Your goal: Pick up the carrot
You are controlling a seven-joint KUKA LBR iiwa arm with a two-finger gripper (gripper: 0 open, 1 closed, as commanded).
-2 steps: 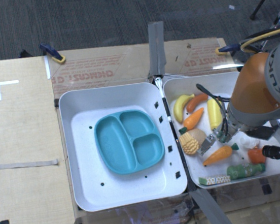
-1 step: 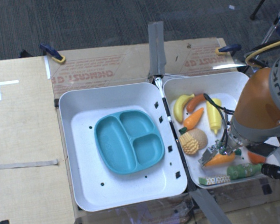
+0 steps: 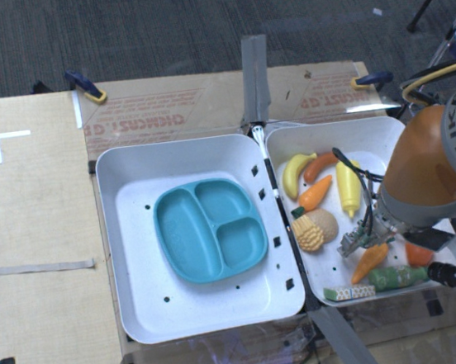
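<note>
Two white bins side by side on the bench. In the left bin (image 3: pixel 118 258), a blue divided plate (image 3: pixel 211 229), lying flat near the middle. In the right bin (image 3: pixel 331 128), a clutter of toy food. Carrot (image 3: pixel 318 192) in the upper left part of that bin: orange, green end pointing down-left toward the divider, lying at a slant. Just above it a banana (image 3: pixel 293 173) and a reddish-orange piece (image 3: pixel 319 165); just right of it an upright yellow vegetable (image 3: pixel 348 189); below it a tan ribbed lump (image 3: pixel 315 230).

Arm (image 3: pixel 426 169) reaching in from the right, orange band over the bin's right half. Gripper (image 3: pixel 357 242) low in the bin's lower middle, well below the carrot and apart from it, right at the upper end of a second orange vegetable (image 3: pixel 371 260). Open or closed: cannot tell, too small and dark to read. Nothing visibly clamped.

Along the bin's lower wall, a green vegetable (image 3: pixel 396 278); beside the second orange vegetable, a red piece (image 3: pixel 418 255).
</note>
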